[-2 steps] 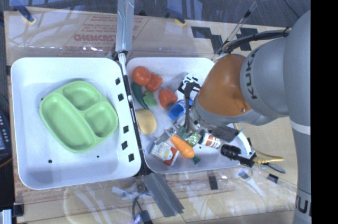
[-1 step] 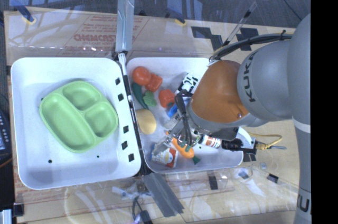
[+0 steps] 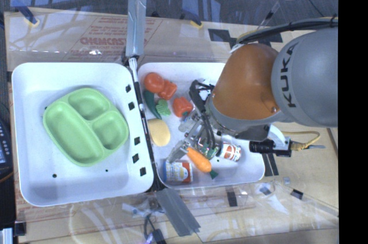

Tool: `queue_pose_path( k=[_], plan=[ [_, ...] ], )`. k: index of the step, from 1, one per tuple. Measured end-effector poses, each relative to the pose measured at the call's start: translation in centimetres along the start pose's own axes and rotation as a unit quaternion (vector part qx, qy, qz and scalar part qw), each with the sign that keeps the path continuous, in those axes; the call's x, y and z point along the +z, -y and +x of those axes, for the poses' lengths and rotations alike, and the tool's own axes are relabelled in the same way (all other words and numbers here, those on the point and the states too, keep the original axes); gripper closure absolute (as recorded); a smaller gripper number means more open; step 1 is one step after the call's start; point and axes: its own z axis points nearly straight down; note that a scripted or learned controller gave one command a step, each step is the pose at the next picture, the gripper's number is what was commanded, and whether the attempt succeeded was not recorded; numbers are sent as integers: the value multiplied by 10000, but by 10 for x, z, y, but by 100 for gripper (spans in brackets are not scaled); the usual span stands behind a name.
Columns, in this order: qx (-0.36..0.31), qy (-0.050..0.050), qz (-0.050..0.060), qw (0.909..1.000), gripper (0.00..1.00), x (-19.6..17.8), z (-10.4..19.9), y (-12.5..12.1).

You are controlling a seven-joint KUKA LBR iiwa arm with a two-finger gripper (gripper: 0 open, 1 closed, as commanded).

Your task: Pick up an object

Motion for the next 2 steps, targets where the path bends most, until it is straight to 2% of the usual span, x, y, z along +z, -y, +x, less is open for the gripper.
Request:
queue_pose_path(
  k=[1,2],
  plan=[
    [-455,-3,5,9990,0,90,-24,37],
    [-480,-21,2,9988,100,80,-24,36]
  ],
)
